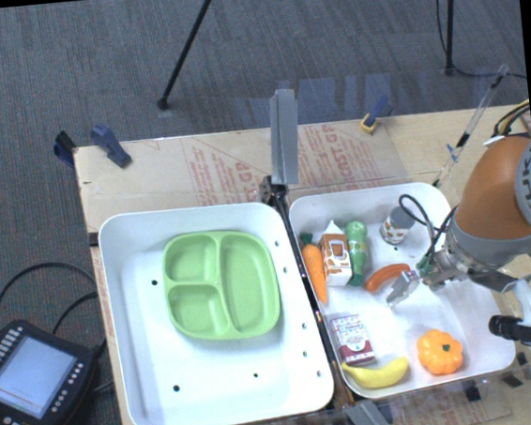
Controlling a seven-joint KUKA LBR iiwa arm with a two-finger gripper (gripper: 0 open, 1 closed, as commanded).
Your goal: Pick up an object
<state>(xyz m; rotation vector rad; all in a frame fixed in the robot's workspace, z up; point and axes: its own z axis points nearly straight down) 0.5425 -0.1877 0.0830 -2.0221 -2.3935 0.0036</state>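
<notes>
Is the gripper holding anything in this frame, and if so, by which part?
Nothing is visibly held. The gripper hangs low in the right bin, just beside the orange sausage, but no object shows between its fingers.

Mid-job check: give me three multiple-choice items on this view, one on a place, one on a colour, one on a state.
1. Where does the green three-compartment plastic tray lie?
A. left white bin
B. right white bin
C. bare bench

2. What colour is the small toy pumpkin?
A. purple
B. orange
C. blue

3. How does the long toy carrot rest?
A. lying flat
B. standing on end
C. hanging from the pincer

Key: 1 A, it sits in the left white bin; 2 B, plainly orange; 3 A, it lies along the right white bin floor, apart from the pincer.
</notes>
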